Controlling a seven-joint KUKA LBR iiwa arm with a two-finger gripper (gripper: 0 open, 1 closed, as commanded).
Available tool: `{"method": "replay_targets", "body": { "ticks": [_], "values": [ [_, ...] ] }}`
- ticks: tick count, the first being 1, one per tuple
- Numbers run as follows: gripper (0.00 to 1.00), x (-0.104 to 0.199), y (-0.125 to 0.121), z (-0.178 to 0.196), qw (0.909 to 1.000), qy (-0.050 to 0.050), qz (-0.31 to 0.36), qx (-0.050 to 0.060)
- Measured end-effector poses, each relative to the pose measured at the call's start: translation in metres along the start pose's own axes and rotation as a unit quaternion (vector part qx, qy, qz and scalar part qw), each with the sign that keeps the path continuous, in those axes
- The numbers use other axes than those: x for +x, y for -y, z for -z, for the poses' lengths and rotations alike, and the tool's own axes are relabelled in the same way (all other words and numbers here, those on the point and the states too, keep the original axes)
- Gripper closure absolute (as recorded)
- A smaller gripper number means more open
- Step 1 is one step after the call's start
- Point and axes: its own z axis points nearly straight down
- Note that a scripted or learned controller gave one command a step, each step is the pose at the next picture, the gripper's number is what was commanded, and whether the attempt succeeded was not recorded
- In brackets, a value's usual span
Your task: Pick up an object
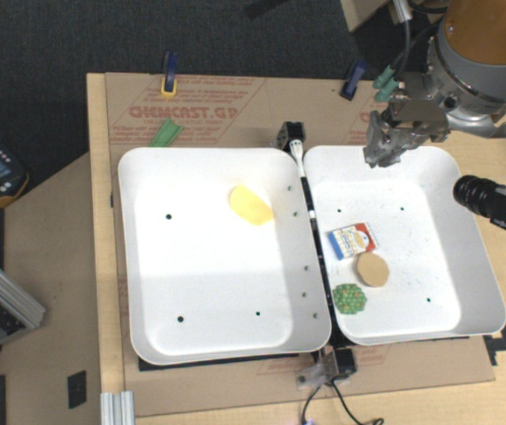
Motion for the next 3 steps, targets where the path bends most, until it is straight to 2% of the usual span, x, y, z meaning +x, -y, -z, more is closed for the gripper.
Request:
{"method": "replay_targets", "body": {
  "ticks": [3],
  "values": [
    [1.00,0.001,-0.002,0.031,1.0000,0.001,0.001,-0.004]
  ]
}}
